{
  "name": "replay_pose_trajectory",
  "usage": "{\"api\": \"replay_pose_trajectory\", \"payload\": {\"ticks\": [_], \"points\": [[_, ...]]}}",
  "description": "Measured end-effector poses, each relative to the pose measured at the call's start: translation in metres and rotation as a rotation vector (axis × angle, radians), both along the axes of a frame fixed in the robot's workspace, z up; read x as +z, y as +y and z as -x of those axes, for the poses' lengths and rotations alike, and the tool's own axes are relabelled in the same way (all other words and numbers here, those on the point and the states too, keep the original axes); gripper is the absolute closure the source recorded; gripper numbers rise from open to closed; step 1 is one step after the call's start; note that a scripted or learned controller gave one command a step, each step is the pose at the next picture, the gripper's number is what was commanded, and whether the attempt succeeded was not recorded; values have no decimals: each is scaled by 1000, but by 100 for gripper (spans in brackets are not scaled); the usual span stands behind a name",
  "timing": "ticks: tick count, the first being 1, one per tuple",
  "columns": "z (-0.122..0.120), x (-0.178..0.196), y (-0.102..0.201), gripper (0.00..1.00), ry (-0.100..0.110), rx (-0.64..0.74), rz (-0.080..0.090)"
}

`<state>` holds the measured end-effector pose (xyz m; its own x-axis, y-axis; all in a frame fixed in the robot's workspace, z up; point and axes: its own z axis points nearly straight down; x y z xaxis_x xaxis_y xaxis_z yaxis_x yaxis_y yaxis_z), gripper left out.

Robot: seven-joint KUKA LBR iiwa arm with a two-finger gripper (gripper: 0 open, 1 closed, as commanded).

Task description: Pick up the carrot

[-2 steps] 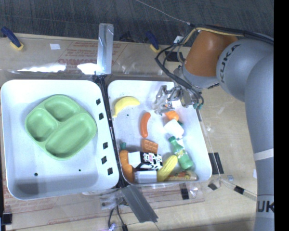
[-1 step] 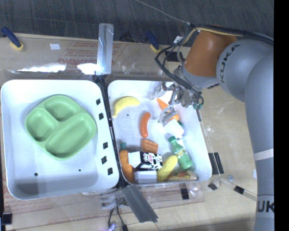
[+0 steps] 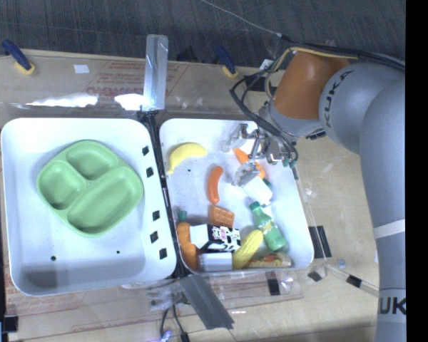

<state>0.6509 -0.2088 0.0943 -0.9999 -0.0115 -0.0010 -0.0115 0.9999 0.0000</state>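
The gripper (image 3: 253,159) hangs low in the right bin's (image 3: 299,212) far right corner (finger state unclear), right of the carrot (image 3: 214,184).

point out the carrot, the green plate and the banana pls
carrot (image 3: 185,245): camera view, on the orange body, at the right bin's lower left corner.
green plate (image 3: 90,186): camera view, on the ridge where its compartments meet, left bin.
banana (image 3: 186,152): camera view, mid-curve of the yellow peel, right bin's upper left.

Both white bins (image 3: 14,191) are looking like smooth plastic; the green divided plate (image 3: 90,186) is showing a glossy plastic sheen.
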Motion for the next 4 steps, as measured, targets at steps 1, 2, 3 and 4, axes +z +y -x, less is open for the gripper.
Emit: {"api": "replay_pose_trajectory", "payload": {"ticks": [1, 2, 3, 4], "points": [[-2, 12, 2, 100, -4, 6, 1], [-2, 12, 2, 0, -4, 7, 1], [-4, 24, 3, 100, -9, 10, 3], [-4, 24, 3, 0, -9, 11, 3]]}}
